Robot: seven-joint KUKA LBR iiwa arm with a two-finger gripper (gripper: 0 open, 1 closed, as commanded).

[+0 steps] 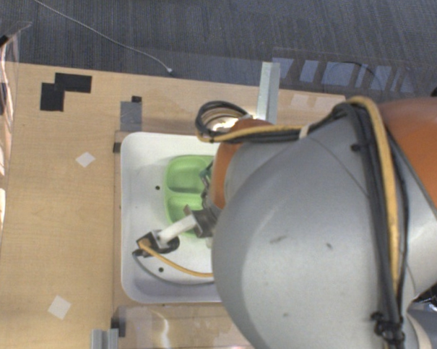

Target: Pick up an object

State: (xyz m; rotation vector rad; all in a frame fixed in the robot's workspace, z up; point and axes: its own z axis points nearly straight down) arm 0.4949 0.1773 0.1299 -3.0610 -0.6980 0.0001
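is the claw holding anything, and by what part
Cannot be told: the arm hangs over the green dish in the bin and covers any hold.

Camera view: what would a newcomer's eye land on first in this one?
The bulky grey arm with its orange band dominates the right half of the view, looming over the bench. Beneath its left edge, a bright green object lies in the white bin, partly hidden by the arm.

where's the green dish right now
In the camera view the green dish lies in the white bin, in its far half, with its right side hidden under the grey arm.
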